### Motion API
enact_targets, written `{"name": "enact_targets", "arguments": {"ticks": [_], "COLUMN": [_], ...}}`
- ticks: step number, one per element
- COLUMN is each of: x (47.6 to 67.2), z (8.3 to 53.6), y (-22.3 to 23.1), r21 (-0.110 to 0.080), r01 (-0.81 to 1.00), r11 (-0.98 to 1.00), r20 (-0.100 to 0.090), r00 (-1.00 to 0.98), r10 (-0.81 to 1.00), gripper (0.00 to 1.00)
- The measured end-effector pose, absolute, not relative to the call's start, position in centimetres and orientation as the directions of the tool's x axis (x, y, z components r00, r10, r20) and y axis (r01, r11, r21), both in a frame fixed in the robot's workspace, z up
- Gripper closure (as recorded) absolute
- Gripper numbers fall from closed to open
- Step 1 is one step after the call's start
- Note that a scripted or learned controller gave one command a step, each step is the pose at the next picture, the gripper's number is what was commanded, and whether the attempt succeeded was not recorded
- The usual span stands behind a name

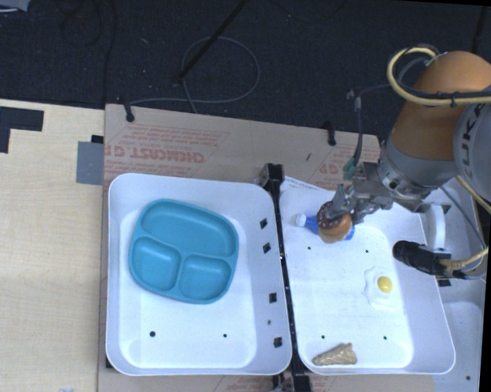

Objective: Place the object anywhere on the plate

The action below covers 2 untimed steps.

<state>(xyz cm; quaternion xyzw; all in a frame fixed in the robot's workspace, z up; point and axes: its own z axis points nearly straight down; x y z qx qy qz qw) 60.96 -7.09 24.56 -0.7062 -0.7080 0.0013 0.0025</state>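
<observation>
Camera view gives me both white bins side by side on the worktop (30,250), seen from above at a slant. In the left bin (132,343) lies the blue plate (184,250), a rounded tray with three compartments, sitting toward the upper left part of that bin with bare white floor below and to its right. My arm (443,105) comes in from the right, the orange band above the wrist showing at the top, and the tool (339,217) is down at the upper left area of the right bin (424,349), close to the black divider between the two bins. Right at the tool's tip I see a small brown rounded object (335,228) with a blue piece (312,224) and a bit of white just beside it on the left; they sit so tight together under the tool that I cannot tell whether the tool is open, closed, or gripping anything. Further right in the same bin lies a toy fried egg (380,287), white with a yellow yolk, well apart from the tool. Near the bottom edge of that bin lies a tan cone-shaped piece (336,354) on its side. A sheet of cardboard (198,149) with red printing sits beneath both bins.
</observation>
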Motion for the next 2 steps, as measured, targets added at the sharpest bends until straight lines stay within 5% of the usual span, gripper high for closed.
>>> {"name": "enact_targets", "arguments": {"ticks": [2], "x": [57.3], "z": [23.7], "y": [2.9], "r21": [-0.005], "r01": [1.000], "r11": [0.005], "r20": [0.002], "r00": [-0.005], "r10": [1.000], "gripper": [1.00]}}
